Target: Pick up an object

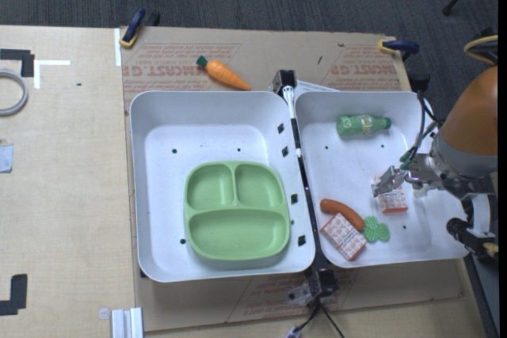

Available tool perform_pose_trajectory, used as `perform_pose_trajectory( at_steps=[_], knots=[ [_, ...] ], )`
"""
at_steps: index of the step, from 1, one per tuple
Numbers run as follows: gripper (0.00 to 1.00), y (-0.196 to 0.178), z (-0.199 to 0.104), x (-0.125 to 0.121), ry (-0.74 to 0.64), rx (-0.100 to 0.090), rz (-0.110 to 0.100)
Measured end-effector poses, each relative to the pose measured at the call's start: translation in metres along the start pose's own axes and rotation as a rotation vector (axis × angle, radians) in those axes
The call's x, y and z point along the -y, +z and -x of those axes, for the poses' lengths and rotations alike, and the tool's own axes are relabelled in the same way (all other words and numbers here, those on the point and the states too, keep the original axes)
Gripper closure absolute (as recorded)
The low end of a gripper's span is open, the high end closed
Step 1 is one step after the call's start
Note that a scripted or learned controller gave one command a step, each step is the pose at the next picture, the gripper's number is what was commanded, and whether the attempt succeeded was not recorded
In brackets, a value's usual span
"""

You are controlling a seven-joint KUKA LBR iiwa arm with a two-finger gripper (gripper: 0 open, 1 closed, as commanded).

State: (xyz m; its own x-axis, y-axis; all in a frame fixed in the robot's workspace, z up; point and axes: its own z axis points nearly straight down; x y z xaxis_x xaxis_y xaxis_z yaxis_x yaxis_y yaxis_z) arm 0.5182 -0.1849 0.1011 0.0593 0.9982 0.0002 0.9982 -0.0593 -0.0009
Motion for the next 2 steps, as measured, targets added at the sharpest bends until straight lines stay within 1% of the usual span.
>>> perform_pose_trajectory(
  at_steps=[1,2],
  knots=[
    [1.00,-0.010,0.000,-0.001,0.001,0.001,0.002],
    [1.00,-0.120,-0.053,-0.032,0.002,0.001,0.001]
  ],
)
